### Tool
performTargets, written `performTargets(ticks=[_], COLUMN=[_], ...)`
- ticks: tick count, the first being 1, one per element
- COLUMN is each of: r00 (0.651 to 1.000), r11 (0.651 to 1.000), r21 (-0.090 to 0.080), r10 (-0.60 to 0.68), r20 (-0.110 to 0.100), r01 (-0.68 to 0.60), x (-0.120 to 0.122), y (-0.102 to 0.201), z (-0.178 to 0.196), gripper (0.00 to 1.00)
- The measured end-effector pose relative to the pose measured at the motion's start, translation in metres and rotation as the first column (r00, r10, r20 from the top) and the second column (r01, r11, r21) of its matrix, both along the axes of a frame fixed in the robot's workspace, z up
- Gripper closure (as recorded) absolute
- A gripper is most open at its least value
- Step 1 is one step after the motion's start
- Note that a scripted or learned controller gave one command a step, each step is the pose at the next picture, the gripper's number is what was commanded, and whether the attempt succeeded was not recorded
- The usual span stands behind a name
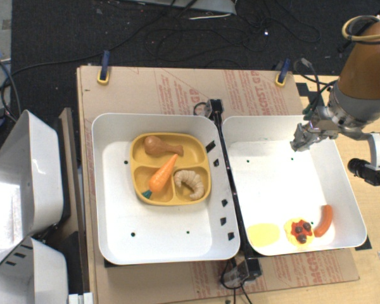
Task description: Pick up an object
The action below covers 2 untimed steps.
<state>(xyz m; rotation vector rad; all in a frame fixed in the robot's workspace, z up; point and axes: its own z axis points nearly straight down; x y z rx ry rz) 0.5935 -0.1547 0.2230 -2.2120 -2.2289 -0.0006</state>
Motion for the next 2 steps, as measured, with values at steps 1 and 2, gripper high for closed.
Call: performTargets(ticks=[1,2], r00=[1.000,1.000], r11=[1.000,1.000], r21=[0.001,0.000], r10=[0.002,0.001], r20=[0.000,0.002], r01=[-0.002,-0.001], x=[0.003,0.004], y=[0.063,0.113], z=[0.005,0.014], gripper=[1.00,1.00])
